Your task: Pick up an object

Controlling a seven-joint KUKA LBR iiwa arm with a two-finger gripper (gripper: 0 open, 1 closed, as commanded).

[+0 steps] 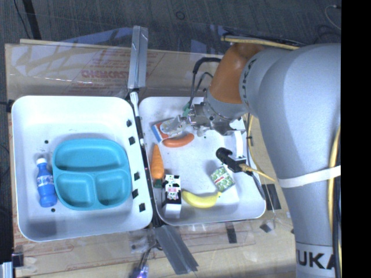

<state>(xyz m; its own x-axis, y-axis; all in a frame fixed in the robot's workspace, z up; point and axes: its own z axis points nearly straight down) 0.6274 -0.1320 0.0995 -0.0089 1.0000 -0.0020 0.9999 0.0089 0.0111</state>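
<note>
The arm (295, 114) is nearest the camera, its broad grey link covering the right side of the view and bending by the orange band (229, 77) down towards the right bin (200, 164). Along that bin's near edge lies a yellow banana (201, 200), with a small black-and-white carton (172, 187) just beside its left end, against the near left corner. A little further in, a green and white packet (222, 179) sits tilted just above the banana's right end. An orange carrot (156, 162) lies lengthwise along the left wall, its tip pointing at the carton. Past the carrot, towards the far half of the bin, lies a red-orange sausage (178, 140), crosswise and flat on the floor. The gripper (177, 124) hangs right over it, very close, its tip pointing left; whether the claw is spread or pressed together cannot be told, nor whether it touches the sausage. At the gripper's left, a blue, white and red box (156, 131) lies partly under it. The left bin (35, 126) holds a blue compartment tray (90, 172) in its middle, and a blue bottle (45, 184) lying just beside the tray's left edge. Both bins rest on the brown bench (69, 68).
</note>
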